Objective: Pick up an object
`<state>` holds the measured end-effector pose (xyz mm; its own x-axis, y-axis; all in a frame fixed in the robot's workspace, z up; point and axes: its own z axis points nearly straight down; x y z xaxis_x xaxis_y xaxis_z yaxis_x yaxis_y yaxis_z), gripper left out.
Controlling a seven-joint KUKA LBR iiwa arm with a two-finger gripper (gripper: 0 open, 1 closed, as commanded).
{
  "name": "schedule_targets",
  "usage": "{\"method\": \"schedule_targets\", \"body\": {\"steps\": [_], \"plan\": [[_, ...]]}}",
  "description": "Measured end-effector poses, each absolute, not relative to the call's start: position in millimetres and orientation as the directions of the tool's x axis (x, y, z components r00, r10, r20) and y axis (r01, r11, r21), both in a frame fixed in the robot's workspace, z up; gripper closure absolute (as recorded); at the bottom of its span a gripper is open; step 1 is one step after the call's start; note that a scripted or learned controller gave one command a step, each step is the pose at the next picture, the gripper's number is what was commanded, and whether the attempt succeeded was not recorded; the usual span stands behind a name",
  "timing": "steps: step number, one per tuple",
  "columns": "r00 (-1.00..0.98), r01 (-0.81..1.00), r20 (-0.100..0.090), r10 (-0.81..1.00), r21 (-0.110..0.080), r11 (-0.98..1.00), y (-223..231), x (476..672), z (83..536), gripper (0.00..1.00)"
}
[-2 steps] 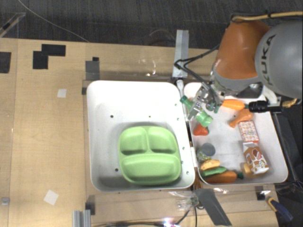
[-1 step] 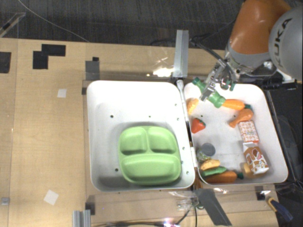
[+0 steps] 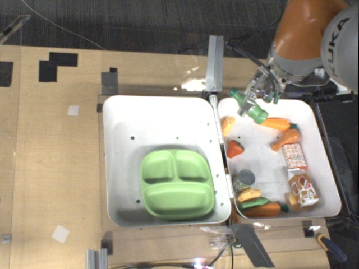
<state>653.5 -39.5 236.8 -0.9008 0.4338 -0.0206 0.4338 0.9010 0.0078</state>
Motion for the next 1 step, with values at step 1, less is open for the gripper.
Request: {"method": "schedule_targets", "body": {"steps": [1], "plan": [[-0.903,0.429,-0.03,0.429,0.011,0.903,-38.5,655.7,249.9,1.0]]}}
